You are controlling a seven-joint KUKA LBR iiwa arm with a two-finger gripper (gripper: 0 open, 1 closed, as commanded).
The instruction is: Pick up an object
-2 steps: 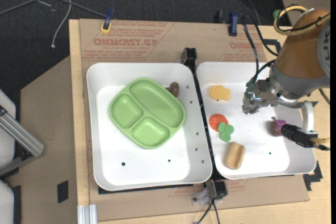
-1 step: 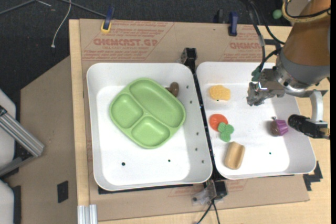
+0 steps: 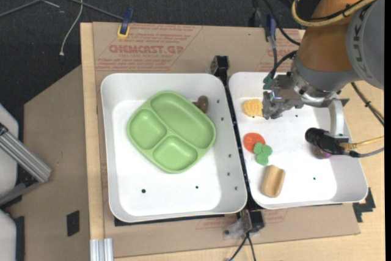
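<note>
The gripper hung low in the right bin, just beside a yellow corn piece near that bin's back left corner; whether the jaws were spread or pressed together could not be told. The corn looked like a light, stiff plastic toy, probably slippery, best pinched across its short middle.

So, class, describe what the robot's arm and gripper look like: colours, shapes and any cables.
The thick rounded arm has a grey casing with a broad orange band above the wrist, and a yellow cable loop lies on top. Thin dark cables run down to the small dark metal gripper.
</note>
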